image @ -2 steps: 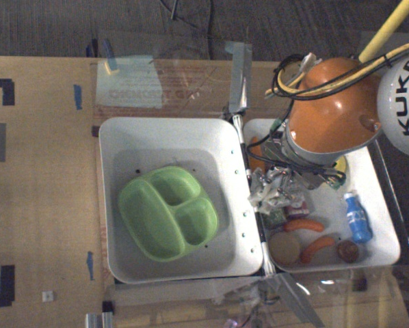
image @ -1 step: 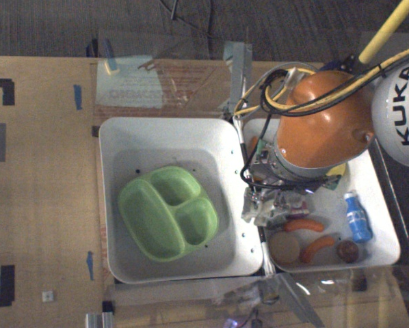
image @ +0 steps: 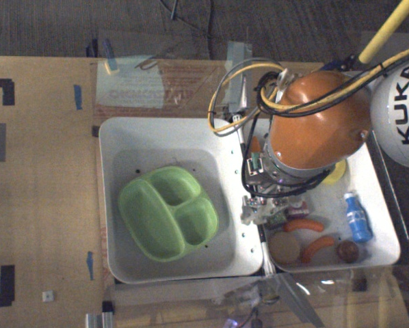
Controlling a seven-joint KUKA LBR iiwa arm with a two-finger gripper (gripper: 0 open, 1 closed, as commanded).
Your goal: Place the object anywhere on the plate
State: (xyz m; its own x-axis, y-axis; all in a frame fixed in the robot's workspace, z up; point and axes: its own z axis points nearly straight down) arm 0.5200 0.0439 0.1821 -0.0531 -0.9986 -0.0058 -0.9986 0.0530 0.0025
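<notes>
Lying along the near edge of the right white bin point(image: 386, 248) are a round tan cookie-shaped piece point(image: 284, 248), an orange carrot-shaped toy point(image: 319, 245) and a small dark brown round item point(image: 348, 251) towards the near right corner. Just beyond them sits a red sausage-shaped piece point(image: 304, 225), and a blue plastic bottle point(image: 357, 218) stands by the right wall. The grey and orange arm point(image: 314, 125) hangs over this bin's left side, with the gripper point(image: 266, 209) low beside the red piece, close to the wall shared with the other bin; nothing is visibly clasped, and I cannot tell how it is set. A yellow item point(image: 336, 173) peeks from under the arm. The green three-compartment plastic plate point(image: 167, 212) rests tilted in the middle of the left white bin point(image: 122, 145), holding nothing.
</notes>
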